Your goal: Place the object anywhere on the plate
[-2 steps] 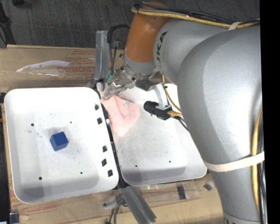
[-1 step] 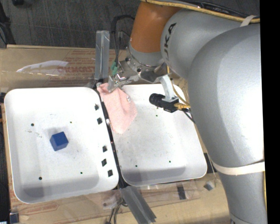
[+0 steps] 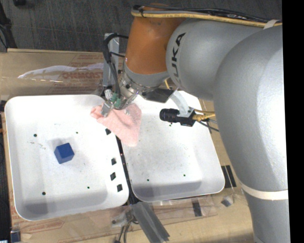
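Pinching one corner of a pink cloth [image 3: 123,120], the gripper [image 3: 110,104] hangs over the strip where the two bins meet, its fingers closed on the fabric so that the upper edge bunches up between them. From there the cloth droops down and away toward the right-hand bin [image 3: 203,164], its lower end trailing over the divider; I cannot tell whether that end rests on the bin floor or hangs just clear of it.

It looks like a small terry washcloth: light, limp, and no trouble to lift, but it will fold and swing with every move and won't hold any shape. A pinch at a corner or a raised fold, as now, seems the sensible place to take it, since a flat patch would give the fingers little to bite on. The risk, I'd guess, is it slipping free or snagging on a bin rim.

Off to the gripper's lower left, well apart, a blue cube [image 3: 64,152] sits in the left-hand bin [image 3: 23,148]. Behind the wrist, a black cylindrical fitting [image 3: 175,115] juts from the arm over the right bin. I can't pick out a plate anywhere nearby.
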Controlling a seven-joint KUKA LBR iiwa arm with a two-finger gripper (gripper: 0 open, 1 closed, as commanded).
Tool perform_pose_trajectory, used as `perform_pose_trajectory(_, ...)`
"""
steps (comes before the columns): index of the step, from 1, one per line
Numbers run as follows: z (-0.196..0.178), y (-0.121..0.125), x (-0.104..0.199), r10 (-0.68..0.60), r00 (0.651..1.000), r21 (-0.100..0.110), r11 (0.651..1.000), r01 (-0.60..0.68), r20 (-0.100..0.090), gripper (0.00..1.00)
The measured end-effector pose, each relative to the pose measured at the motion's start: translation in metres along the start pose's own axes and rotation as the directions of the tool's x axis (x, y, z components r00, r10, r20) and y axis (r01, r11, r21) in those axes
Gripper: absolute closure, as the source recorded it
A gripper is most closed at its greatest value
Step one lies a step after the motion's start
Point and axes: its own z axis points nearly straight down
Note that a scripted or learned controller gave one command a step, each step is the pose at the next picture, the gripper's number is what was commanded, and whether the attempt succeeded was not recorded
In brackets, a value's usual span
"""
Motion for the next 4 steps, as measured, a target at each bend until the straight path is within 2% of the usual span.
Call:
perform_pose_trajectory(1,-0.011,-0.003,0.053,-0.393,0.920,-0.001,0.920,0.393,0.001,1.00)
perform_pose_trajectory(2,-0.006,0.000,0.096,-0.723,0.691,0.000,0.691,0.723,0.000,1.00)
perform_pose_trajectory(3,-0.004,-0.006,0.146,-0.782,0.624,0.000,0.624,0.782,0.001,1.00)
perform_pose_trajectory(4,-0.004,-0.006,0.146,-0.781,0.624,0.000,0.624,0.781,0.001,0.00)
